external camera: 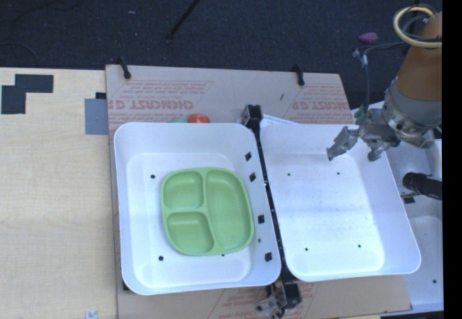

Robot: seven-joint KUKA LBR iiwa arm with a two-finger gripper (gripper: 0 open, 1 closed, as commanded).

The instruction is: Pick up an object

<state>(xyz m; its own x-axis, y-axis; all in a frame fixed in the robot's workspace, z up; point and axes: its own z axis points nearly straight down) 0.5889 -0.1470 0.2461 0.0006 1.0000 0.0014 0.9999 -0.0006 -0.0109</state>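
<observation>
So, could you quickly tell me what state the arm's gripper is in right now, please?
Gripper: jaws open, holding nothing, above the upper right edge of the right shallow white bin.

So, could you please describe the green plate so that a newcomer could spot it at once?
Find the two white bins side by side; take the left bin. The green plate lies flat on its floor, pale green with three compartments, the sole item inside it.

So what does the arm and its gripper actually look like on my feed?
The arm is grey, with an orange band above the wrist and a pale yellowish cable loop over that band. At its end sits a grey metal two-finger gripper with slim fingers. I can't make out any markings on it.
</observation>
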